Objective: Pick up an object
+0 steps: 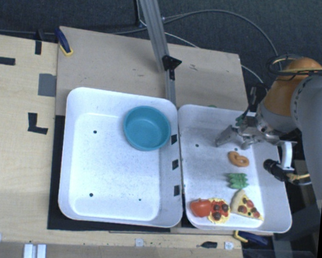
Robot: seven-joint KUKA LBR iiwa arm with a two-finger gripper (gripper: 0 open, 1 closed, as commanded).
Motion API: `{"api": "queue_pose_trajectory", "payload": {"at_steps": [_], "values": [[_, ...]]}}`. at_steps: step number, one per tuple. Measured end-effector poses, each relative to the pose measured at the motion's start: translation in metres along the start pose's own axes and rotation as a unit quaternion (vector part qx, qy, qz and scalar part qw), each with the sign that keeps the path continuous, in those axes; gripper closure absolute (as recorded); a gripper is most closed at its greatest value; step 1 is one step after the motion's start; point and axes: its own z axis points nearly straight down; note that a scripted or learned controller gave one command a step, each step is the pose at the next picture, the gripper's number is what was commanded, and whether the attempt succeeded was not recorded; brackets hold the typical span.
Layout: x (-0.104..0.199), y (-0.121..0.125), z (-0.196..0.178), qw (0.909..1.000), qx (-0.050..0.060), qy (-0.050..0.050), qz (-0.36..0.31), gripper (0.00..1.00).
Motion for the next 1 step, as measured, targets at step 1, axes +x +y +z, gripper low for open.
{"api": "queue_pose_trajectory", "payload": {"at_steps": [1], "values": [[-0.0008, 0.0007, -0.012, 1.0, -0.002, -0.001, 0.0, 1.0]]}}
